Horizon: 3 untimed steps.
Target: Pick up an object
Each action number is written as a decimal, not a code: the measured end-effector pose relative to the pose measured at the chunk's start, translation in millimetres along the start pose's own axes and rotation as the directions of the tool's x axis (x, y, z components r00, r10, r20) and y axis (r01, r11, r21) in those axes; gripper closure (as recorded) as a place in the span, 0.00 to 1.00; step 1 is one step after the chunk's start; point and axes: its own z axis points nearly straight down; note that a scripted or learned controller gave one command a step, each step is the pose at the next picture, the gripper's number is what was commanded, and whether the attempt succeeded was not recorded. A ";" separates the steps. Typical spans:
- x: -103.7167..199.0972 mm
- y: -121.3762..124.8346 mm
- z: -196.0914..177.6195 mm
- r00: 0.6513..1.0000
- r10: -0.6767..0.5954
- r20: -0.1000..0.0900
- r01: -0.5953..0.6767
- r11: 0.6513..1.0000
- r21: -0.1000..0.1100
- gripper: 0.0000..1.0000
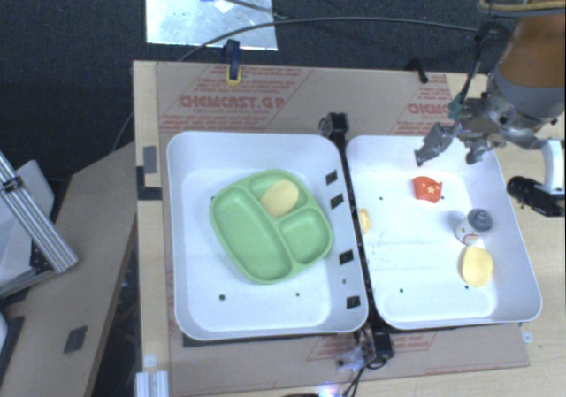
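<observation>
While its two grey fingers stand spread and empty, the gripper (453,147) hovers over the right white bin's (513,298) far rim, at about eleven o'clock from the small red block (427,188) lying apart below it.

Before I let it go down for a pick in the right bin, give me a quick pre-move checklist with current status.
1. Targets present in the right white bin: ok. A small red object, a round grey and white piece and a pale yellow oval piece lie there.
2. Targets apart from each other: red one ok; the grey and yellow ones lie close together, not ok.
3. Two-finger gripper carrying nothing: ok.
4. Gripper over a target: not ok; it sits at the bin's far edge, beyond the red object.
5. Finger opening: cannot tell.
6. Small yellow bit at the divider: near the wall, awkward pick.
</observation>
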 end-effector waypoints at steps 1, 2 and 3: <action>0.1 1.7 -5.6 1.000 -0.002 0.001 0.002 1.000 -0.010 0.00; 1.3 2.5 57.4 1.000 0.000 0.001 0.000 1.000 -0.004 0.00; 6.7 12.2 108.4 1.000 -0.002 0.001 0.002 1.000 -0.007 0.00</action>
